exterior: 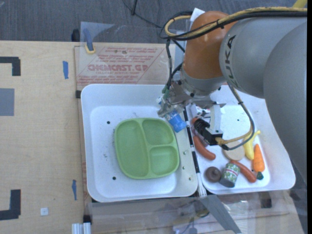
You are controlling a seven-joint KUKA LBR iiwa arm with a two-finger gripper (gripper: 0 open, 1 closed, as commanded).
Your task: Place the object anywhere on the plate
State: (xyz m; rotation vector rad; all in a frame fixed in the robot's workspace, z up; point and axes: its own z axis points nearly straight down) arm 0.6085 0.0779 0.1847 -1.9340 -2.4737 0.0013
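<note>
Plate [146, 148]: green, three compartments, lying flat in the left bin; its upper right corner sits just below the gripper, so a release near there would, by my judgement, land on it.
Arm [253, 48]: grey with an orange band, reaching in from the right and crossing over the right bin; the wrist is stationed above the divide between the bins, which suits a transfer from one to the other.
Left bin [95, 130]: white, shallow, bearing the plate.
Right bin [280, 172]: white, holding toy food: a sausage [204, 149], carrot [258, 159], small can [230, 174], brown disc [212, 174] and a banana, partly hidden.
Gripper [171, 107]: hangs at the plate's upper right edge; fingers appear closed on the blue object, though detail is blurred.
Blue object [178, 123]: small, blue, blocky, tilted; it protrudes below the fingertips, over the plate's rim. Exact kind cannot be told.
Step in hand: judged as carry nearly complete, release not yet made.
</note>
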